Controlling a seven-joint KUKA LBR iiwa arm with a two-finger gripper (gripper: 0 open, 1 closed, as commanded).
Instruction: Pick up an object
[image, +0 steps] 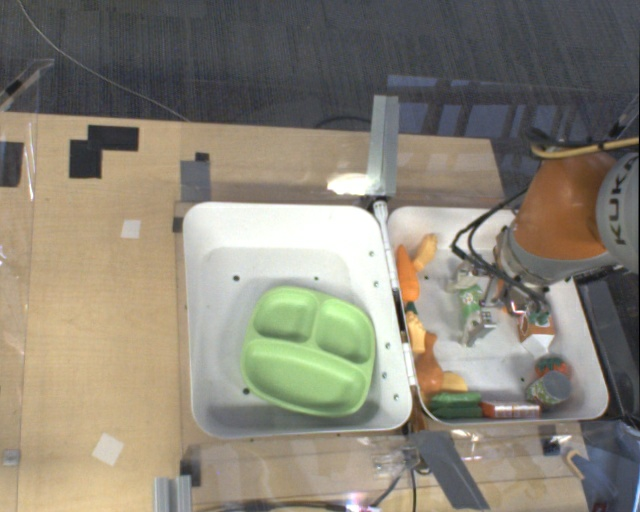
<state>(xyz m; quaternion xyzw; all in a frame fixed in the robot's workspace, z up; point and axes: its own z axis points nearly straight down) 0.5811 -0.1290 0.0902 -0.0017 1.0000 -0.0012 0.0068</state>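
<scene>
Hovering gripper (487, 318) mid right bin (590, 345)

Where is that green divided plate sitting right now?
The green divided plate lies in the left white bin, toward its near right part, close to the wall shared with the right bin of small items.

Arm (590, 215) cut off at right edge – claw (497, 318) fingers unclear (blurred).

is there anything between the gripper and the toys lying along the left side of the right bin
Nothing visible stands in the way. The gripper hangs over the middle of the right bin, and bare white floor lies between it and the carrot and the other toys along the left wall.
</scene>
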